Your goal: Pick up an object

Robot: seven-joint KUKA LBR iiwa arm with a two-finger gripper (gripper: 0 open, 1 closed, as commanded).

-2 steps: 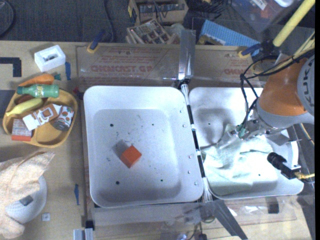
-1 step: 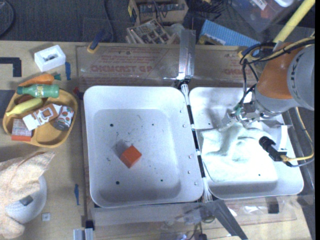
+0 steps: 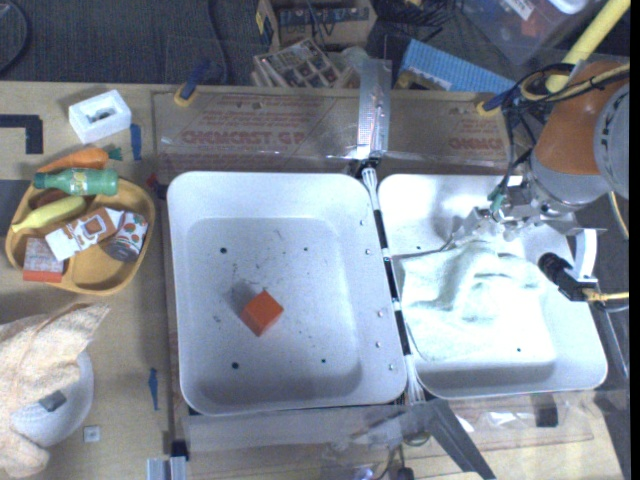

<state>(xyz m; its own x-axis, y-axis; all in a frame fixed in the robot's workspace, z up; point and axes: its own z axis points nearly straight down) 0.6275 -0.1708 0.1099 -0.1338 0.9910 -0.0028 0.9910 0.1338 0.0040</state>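
Observation:
An orange cube (image 3: 263, 313) lies on the floor of the left bin (image 3: 200, 208), a little below its centre. A crumpled white cloth (image 3: 480, 293) fills the middle of the right bin (image 3: 580, 368). One corner of the cloth rises toward the upper left. My gripper (image 3: 497, 215) hangs over the upper part of the right bin, right at that raised corner. The arm's orange band (image 3: 570, 138) sits above it. I cannot make out whether the cloth is held. The cube is far to the left of the gripper.
A yellow bowl (image 3: 20, 253) of toy food stands left of the bins, with a white box (image 3: 100, 116) behind it. A beige cloth (image 3: 50, 368) lies at the lower left. The bins' raised rims meet at the middle (image 3: 385, 258).

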